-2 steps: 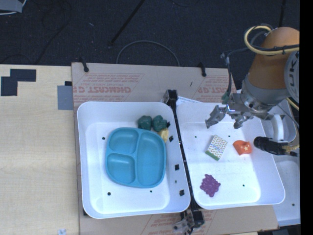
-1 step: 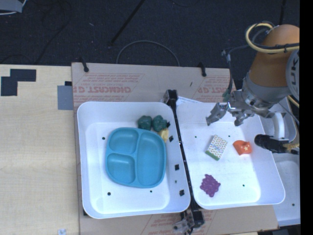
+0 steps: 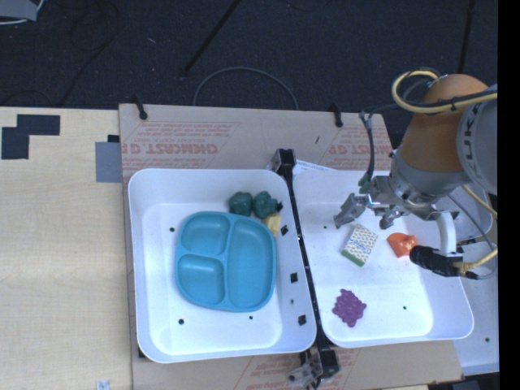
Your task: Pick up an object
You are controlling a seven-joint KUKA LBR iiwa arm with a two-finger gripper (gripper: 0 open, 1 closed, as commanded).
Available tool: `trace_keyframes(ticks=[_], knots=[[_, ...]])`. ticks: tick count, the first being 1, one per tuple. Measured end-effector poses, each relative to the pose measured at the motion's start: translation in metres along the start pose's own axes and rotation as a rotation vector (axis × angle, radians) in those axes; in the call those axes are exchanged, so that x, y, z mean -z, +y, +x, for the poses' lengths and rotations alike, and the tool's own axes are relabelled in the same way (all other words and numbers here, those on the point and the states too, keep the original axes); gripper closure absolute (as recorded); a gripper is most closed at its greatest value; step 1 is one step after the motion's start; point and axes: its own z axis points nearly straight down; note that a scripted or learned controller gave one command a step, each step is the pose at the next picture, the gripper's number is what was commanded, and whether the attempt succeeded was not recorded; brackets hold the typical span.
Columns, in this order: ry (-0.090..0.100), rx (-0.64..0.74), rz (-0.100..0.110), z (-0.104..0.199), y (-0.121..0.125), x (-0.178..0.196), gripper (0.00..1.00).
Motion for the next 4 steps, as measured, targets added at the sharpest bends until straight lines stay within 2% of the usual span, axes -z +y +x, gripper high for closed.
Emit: trace_keyframes(ticks=[1,2,3,4], knots=[[0.000,-0.001,-0.001,-0.007,-0.008,-0.053,0.00],[-0.009,-0.003,-0.013,-0.009,-0.006,-0.086,0.00],[-0.007,-0.007,-0.023,-0.010,-0.003,-0.072,1.00],[-0.002,-0.006,-0.011,-0.013,-0.013,-0.016,1.00]])
